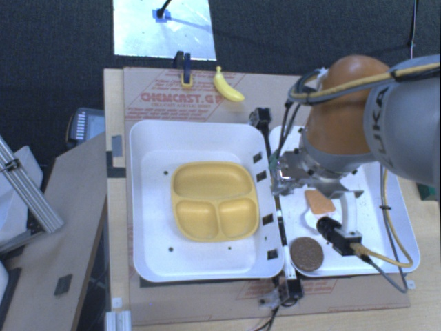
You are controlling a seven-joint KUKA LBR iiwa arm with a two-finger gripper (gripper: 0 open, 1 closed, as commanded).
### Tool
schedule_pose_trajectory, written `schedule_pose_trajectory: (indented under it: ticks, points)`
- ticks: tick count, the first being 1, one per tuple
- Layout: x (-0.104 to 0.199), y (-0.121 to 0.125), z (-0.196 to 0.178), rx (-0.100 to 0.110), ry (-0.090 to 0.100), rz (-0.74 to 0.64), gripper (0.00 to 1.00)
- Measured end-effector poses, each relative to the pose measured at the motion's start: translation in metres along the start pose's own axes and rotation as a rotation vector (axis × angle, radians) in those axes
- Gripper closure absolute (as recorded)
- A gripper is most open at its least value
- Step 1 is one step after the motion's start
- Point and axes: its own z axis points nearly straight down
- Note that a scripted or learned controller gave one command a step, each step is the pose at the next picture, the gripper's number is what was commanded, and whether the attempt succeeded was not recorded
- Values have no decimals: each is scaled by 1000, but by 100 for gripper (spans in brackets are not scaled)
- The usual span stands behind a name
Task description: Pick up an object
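arm [406,126]: reaches in from the right; its orange band and wrist hang over the far-left part of the right bin [401,216].
gripper [292,175]: low, just inside the right bin's left wall, close to the divide between the two bins. the wrist covers it from above, so i cannot tell whether it is apart or together. nothing is seen in its grasp.
orange flat piece [319,202]: lies on the right bin floor, just near-right of the gripper and partly under the wrist's edge. whether they touch cannot be judged.
brown round disc [306,254]: lies flat in the right bin's near-left corner, close to both the left wall and the near rim, apart from the orange piece.
yellow divided plate [212,201]: three compartments, lies flat in the middle of the left bin [151,185].
open room, left bin: bare white floor runs all round the plate, widest on the left and near sides.
open room, right bin: its left half is crowded by wrist and cable; a strip of bare floor shows along the right wall.
banana [227,87]: outside the bins, on the cardboard sheet [172,98] beyond the left bin's far rim.
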Motion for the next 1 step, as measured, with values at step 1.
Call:
schedule_pose_trajectory:
  ticks: [1]
  points:
    - [57, -15, 19, 0, 0, 0, 100]
